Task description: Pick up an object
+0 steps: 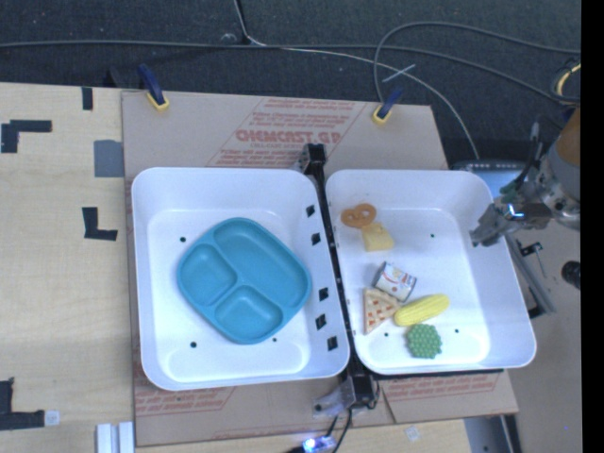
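the gripper (489, 229) is hovering over the right rim of the right bin (500, 291), carrying nothing; its fingers are too blurred to tell. the corn (421, 309) is lying near the bin's front, beside the pizza slice (377, 309), so descending straight above it seems best.

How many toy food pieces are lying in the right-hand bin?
6: pretzel, cheese wedge, small can, pizza slice, corn cob, green broccoli nearest the front. None seem hidden.
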Available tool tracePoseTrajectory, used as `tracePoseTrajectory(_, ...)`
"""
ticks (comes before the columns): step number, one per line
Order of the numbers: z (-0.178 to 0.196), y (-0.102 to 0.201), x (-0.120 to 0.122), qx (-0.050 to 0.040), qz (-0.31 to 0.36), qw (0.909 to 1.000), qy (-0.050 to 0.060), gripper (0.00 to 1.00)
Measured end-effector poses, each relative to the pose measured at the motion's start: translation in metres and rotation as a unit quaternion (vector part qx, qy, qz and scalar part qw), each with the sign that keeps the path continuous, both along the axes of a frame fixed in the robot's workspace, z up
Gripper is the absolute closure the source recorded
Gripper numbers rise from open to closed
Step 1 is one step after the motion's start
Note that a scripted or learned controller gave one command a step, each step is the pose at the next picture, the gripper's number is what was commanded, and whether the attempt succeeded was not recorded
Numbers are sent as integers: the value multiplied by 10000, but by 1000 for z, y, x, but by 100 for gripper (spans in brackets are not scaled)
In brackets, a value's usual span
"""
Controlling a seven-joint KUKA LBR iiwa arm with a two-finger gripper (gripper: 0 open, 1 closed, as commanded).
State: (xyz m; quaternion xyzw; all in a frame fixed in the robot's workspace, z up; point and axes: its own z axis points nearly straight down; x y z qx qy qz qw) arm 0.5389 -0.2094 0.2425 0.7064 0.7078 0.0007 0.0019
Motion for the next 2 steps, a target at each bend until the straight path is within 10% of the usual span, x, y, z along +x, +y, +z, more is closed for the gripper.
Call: tracePoseTrajectory(2,-6,110,-9,18,27,10000,25,100)
